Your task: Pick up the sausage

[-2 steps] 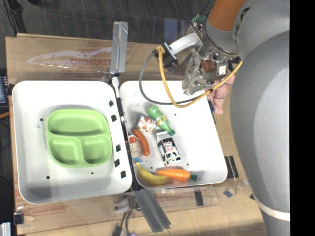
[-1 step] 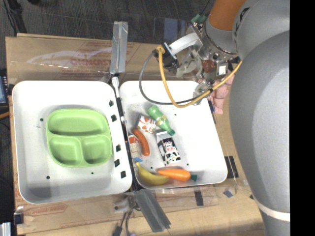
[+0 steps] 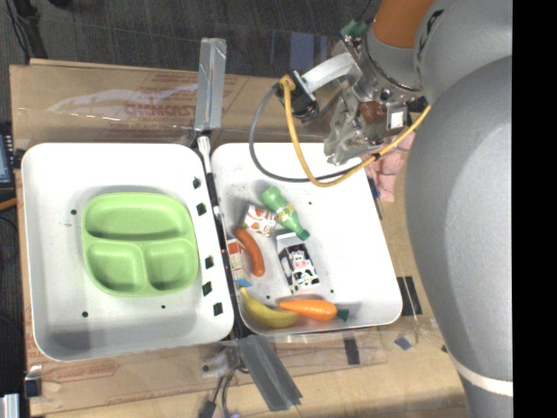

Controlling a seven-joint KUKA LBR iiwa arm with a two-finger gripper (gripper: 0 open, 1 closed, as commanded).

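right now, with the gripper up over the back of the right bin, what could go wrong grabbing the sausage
The sausage lies close to the right bin's left wall, touching the small carton, so the fingers may lack room or nudge that carton.

The banana and carrot lie just in front; a low approach could snag them.

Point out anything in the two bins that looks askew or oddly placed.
Nothing is spilled or damaged. The toy food in the right white bin is all crowded toward its left side: the reddish-brown sausage, yellow banana, orange carrot and green bottle lie tilted, close together.
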